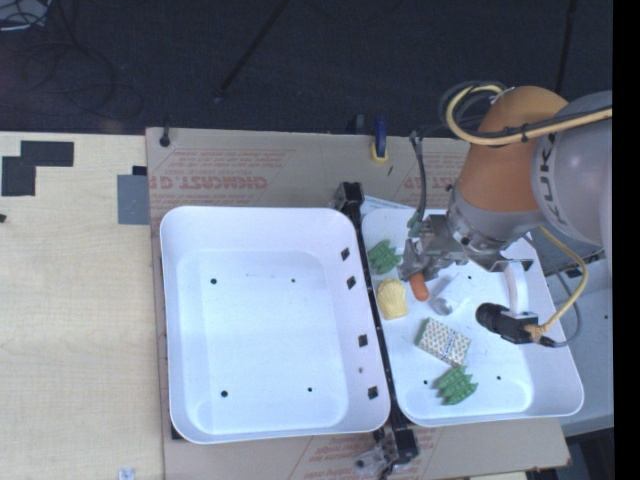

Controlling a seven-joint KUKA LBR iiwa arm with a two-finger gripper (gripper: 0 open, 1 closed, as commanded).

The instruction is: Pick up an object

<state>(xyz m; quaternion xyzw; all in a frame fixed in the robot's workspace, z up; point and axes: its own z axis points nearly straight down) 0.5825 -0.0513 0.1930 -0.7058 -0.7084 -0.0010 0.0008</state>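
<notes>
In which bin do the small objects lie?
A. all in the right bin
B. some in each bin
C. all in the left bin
A: the yellow piece, the patterned block and the green toy all lie in the right bin, under the arm.

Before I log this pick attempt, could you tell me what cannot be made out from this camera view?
- Gripper: blurred and partly under the wrist; finger state unreadable, as is any contact with the orange object.
- Right bin: its far corner is hidden by the arm.
- Green object and the other green object: too small to identify.
- Patterned block: its print is too fine to read.
</notes>
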